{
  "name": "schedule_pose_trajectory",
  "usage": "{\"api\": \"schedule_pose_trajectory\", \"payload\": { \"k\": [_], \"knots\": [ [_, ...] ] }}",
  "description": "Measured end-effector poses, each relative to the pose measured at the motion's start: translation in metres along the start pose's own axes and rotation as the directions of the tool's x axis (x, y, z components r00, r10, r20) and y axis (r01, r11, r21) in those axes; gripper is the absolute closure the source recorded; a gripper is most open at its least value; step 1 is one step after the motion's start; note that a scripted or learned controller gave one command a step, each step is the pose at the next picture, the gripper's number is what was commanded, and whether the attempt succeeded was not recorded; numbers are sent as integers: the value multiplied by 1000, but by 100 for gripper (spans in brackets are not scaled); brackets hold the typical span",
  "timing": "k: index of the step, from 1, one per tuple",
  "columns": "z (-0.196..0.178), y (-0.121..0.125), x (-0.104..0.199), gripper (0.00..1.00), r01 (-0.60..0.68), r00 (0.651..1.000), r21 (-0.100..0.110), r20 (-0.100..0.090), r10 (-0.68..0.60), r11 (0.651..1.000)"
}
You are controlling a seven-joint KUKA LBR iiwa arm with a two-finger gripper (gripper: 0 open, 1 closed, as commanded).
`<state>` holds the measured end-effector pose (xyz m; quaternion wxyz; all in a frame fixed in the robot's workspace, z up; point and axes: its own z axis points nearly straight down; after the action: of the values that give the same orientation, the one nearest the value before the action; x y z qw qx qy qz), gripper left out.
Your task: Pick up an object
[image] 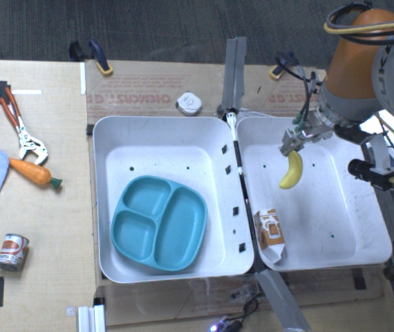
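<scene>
Gripper (295, 146) low over the far part of the right bin (352, 251), closed narrow on the top end of the banana (292, 171). Banana hanging down from the fingers, nearly upright, yellow body pointing toward the near side. Hard to tell whether its lower tip touches the bin floor or already hangs a little above; looks like just lifted or about to lift. So the grasp itself seems done, the lift probably only begun, not yet clear of the bin. Left to do: raise the banana well up without slipping, since held only by the tip. A small carton (271, 230) lying in the near left corner of the same bin, well apart from the banana, untouched. In the left bin (107, 144) a blue plate (159, 222) with three compartments, also untouched.
</scene>
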<state>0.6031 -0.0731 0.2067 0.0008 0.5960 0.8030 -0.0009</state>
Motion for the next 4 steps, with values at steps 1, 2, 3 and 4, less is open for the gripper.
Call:
{"api": "schedule_pose_trajectory", "payload": {
  "k": [1,2,3,4],
  "knots": [
    [0,0,0,0,0,1000,0,0,0,1000],
    [115,-46,-28,0,13,1000,0,-1,-13,1000],
    [116,-127,10,0,-270,963,3,-2,270,963],
    [115,-22,-32,0,-289,957,1,0,289,957]
  ]
}}
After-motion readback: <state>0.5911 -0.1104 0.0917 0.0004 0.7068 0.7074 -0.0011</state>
